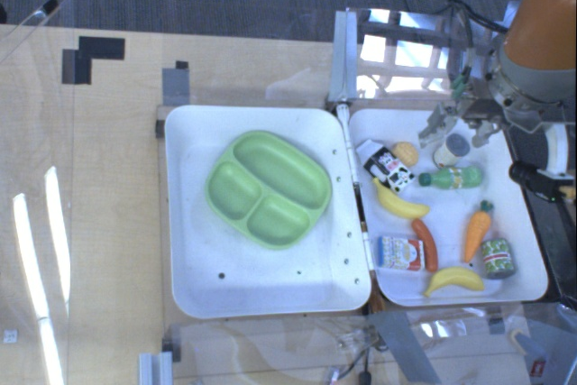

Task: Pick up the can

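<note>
Lowest in the frame w/in the right white bin (539,284) lies a curved yellow banana (453,280), and just to its right, touching or nearly so, stands the target: a small squat can w/ green-and-red label and pale lid (497,258). It sits upright in the bin's lower-right corner, so its long axis runs roughly vertical, lid facing up. An orange plastic carrot (475,232) leans just left of it.

Gripper (462,127) hangs at the upper right of the frame, over the bin's top edge, near a green bottle w/ white cap (453,178). Two grey fingers splay apart, approx wide, w/ nothing between them.

Key relation: can lies down-frame and a bit right of the gripper, well apart, w/ bottle and carrot between. My read: the arm needs to travel toward the lower right, then drop straight down over the lid. Risk is the carrot and banana crowding the can's left side; the bin wall crowds the right.

Left white bin (180,221) holds a light-green divided plate (269,187), irrelevant to the pick.
</note>
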`<move>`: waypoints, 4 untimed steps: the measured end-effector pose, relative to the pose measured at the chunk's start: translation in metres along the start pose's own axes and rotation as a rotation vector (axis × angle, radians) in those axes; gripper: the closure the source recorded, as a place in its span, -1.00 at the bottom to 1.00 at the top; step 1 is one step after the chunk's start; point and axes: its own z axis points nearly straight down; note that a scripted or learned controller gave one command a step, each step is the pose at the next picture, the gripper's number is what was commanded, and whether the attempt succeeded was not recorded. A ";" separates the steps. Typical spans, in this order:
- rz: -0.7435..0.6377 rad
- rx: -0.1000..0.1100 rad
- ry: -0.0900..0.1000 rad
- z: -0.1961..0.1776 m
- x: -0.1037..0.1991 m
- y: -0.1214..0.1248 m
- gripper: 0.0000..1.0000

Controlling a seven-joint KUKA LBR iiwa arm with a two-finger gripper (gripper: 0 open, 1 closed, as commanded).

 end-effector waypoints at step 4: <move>0.110 -0.013 -0.005 0.163 -0.107 0.070 1.00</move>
